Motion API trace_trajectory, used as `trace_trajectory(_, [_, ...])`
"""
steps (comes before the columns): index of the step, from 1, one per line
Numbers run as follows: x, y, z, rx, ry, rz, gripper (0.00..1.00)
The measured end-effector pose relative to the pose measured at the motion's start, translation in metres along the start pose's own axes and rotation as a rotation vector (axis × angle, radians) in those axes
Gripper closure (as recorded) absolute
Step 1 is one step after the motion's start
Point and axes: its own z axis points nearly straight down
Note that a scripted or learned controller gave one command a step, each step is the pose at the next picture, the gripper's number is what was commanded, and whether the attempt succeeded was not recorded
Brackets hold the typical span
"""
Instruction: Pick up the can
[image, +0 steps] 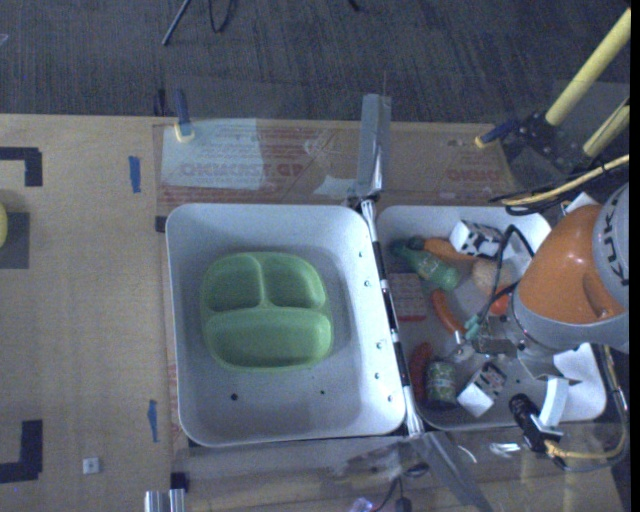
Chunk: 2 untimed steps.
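A: Going left to right, what sits where?

B: The left bin (190, 300) holds a green divided plate (265, 310), lying flat at frame centre-left. The right bin (400, 225) is crowded: a green bottle (428, 265), a carrot (447, 249), a small white box with dark marks (475, 238), and lower down the can (441, 381), dark green, near that bin's bottom left corner with a red thing (420, 358) just beside it.

A: And the tool?

B: The tool (478, 352) hangs over the lower middle of the right bin, just right of the can, under the grey arm (575, 270) with its orange band. I cannot tell how it is set; the wrist hides it.

A: What could go wrong?

B: I judge the crowding to be the danger. The can lies close to the red thing and a white block (475, 399), so a descent could nudge a neighbour or catch the wrong item. A round can may also roll away or slip if caught off-centre, and the bin wall leaves little room.

A: The surroundings?

B: A pale wooden tabletop (80, 340) with black corner marks and blue tape; dark carpet (300, 50) across the top of the frame.
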Motion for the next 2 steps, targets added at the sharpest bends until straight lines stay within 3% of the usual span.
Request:
trace_trajectory(1, [-0.001,0.001,-0.011,-0.006,-0.002,0.001,1.00])
trace_trajectory(2, [0.027,0.011,-0.098,0.002,-0.002,0.038,1.00])
